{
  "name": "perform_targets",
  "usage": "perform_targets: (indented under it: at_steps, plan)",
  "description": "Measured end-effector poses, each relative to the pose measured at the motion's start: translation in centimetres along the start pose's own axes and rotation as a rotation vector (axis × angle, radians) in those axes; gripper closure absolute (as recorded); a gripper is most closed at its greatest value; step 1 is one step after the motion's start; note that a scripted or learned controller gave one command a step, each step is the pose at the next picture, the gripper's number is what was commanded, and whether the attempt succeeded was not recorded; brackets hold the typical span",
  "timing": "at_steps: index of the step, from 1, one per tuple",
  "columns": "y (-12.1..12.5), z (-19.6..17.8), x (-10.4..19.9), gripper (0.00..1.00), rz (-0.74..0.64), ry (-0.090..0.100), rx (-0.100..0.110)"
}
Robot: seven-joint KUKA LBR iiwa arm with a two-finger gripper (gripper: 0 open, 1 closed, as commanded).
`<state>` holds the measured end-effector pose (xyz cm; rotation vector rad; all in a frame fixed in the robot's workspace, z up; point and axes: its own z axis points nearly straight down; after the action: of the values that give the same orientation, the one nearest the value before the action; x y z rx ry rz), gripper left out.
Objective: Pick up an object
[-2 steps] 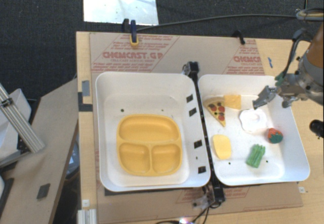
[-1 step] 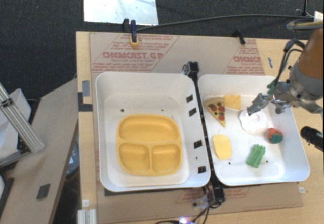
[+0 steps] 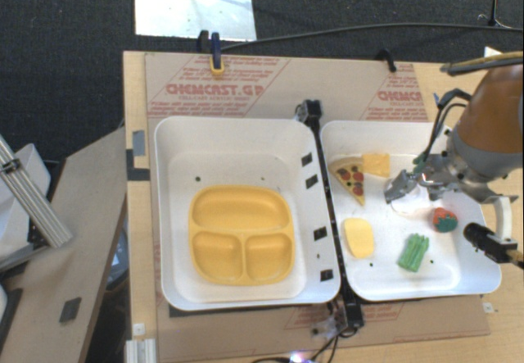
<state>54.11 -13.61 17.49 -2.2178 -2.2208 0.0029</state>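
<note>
The right bin (image 3: 471,275) holds several toy foods. A pizza slice (image 3: 351,179) lies at its near-left, with a yellow cheese wedge (image 3: 377,164) just right of it. A pale yellow oval piece (image 3: 359,238) sits lower left and a green ridged piece (image 3: 413,252) lower middle. A red and green piece (image 3: 444,220) lies at the right. My gripper (image 3: 402,188) hangs over the middle of this bin, right of the pizza slice and left of the red piece. Nothing shows held in it.
The left bin (image 3: 176,148) carries a yellow divided plate (image 3: 241,233). The arm's grey and orange body (image 3: 494,128) covers the right bin's far right corner. A black divider edge (image 3: 321,189) runs between the bins. A blue clamp (image 3: 214,52) sits at the bench's back.
</note>
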Motion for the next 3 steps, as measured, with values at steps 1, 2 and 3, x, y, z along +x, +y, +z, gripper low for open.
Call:
perform_targets:
  at_steps: [1,2,3]
  plan:
    - [-0.8,4.7,0.4,0.0,0.0,0.0,-0.003]
    - [-0.7,3.4,0.3,1.0,-0.001,-0.002,-0.007]
    - [-0.7,-0.9,0.0,1.0,-0.002,-0.002,-0.009]
